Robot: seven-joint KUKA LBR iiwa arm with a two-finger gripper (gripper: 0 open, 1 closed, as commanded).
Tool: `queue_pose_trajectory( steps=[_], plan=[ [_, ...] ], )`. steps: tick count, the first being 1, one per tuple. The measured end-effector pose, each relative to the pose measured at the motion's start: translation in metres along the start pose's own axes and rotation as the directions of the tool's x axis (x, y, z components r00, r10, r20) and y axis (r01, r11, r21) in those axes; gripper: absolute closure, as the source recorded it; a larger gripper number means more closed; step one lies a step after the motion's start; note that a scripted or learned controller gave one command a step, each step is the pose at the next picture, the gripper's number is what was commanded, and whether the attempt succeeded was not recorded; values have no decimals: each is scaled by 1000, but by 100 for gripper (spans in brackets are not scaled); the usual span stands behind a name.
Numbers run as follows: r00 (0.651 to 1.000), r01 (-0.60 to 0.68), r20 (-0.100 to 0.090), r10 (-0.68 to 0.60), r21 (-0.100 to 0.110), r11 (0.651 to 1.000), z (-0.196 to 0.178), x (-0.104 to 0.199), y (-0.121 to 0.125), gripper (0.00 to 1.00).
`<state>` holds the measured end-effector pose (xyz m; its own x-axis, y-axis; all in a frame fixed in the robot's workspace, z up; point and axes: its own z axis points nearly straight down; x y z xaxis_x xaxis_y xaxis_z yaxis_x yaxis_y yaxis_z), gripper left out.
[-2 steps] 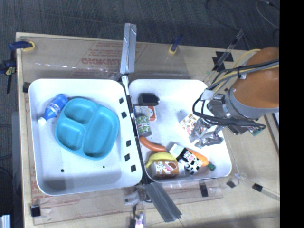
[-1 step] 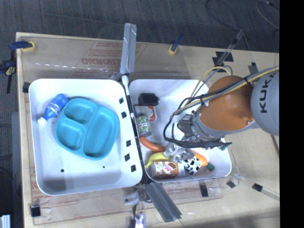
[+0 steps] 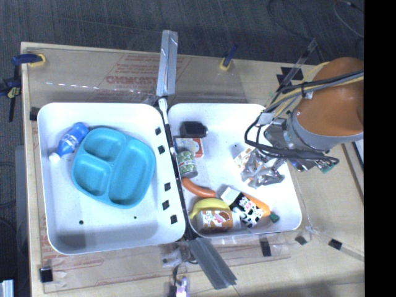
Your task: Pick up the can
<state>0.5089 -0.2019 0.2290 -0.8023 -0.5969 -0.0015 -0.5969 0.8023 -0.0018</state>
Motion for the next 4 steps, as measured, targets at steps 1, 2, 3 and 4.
queue_pose_trajectory(
  steps=[1,2,3,4],
  plan=[
    [986,-166,1,166,1,986,8,-11,-12,100],
    [988,-154,-1,154,-1,988,-17,-43,-17,100],
    [952,308,-1,-308,-4,952,19,-30,0,100],
    [957,292,0,-292,-3,957,25,13,34,100]
  ],
)
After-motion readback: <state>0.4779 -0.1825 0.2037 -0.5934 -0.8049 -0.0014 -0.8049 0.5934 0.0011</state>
